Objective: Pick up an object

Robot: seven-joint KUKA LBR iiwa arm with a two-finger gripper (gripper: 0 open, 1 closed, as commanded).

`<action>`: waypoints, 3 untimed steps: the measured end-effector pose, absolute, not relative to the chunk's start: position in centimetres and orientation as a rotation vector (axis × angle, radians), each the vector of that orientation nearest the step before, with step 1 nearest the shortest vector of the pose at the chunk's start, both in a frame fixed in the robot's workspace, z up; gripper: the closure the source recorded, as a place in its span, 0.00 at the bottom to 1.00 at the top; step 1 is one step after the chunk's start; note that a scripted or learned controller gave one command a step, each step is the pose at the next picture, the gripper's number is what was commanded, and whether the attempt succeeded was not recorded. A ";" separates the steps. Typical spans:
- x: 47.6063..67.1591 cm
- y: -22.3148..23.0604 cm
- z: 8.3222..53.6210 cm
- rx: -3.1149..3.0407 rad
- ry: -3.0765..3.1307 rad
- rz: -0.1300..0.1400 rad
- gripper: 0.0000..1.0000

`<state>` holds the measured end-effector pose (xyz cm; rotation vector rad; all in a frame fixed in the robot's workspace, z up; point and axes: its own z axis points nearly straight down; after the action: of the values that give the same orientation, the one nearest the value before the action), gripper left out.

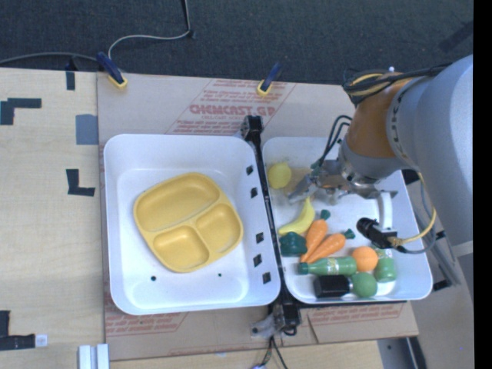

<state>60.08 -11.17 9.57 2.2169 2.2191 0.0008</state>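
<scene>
Toys lie heaped in the right bin [415,283], in the lower right of the frame: a lemon [279,174] near the bin's upper left corner, a banana [300,220] below it, two carrots [325,241] beside a teal piece [292,244], then a green bottle [329,267], an orange [365,258], a black block [332,286] and a green fruit [364,284] along the bottom edge. Any of them would serve as my pick.

My gripper [317,187] hangs over the upper half of that bin, just right of the lemon and just above the banana's tip. I cannot tell how the gripper is set from this slant, and I see nothing held in it.

I judge this to be the approach step, before any grasp. Lemon and banana are the nearest candidates. The next move calls for settling on one, lining up over it, and coming down without nudging the neighbours, since the carrots and banana lie touching or nearly so.

The left bin [123,206] holds a yellow tray [188,220]; it plays no part now.
</scene>
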 end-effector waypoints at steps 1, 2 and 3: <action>56.5 -11.0 8.6 2.217 2.219 0.003 0.00; 61.6 -10.2 8.6 2.216 2.221 0.003 0.00; 64.9 -10.4 9.2 2.226 2.233 -0.012 0.00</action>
<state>64.93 -10.41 9.19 2.2264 2.2326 -0.0119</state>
